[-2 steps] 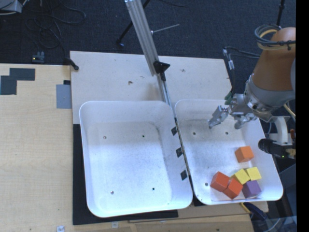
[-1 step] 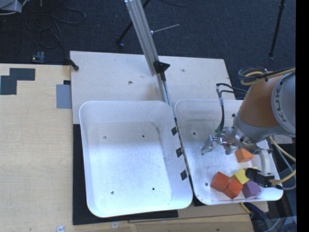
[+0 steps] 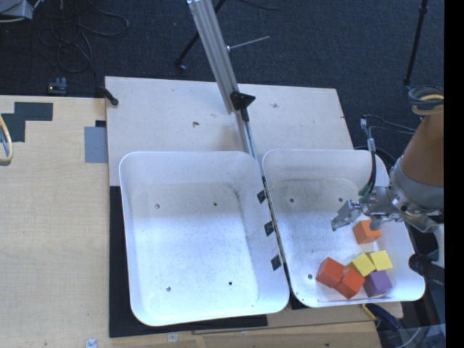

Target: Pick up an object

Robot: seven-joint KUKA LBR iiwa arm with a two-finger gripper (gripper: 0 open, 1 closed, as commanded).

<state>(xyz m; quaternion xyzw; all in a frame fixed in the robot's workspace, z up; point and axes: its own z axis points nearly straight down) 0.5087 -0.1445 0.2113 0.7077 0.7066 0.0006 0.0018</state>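
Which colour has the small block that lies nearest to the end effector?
Orange: the block sits just under the end effector, seen in the camera view.

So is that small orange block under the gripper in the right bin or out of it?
In. The small orange block lies on the right white bin's floor, just below the gripper, apart from the cluster.

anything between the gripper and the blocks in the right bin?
Nothing visible. The gripper sits low in the right bin, right beside a small orange block. The other blocks cluster nearer the bin's front corner, with bare floor between.
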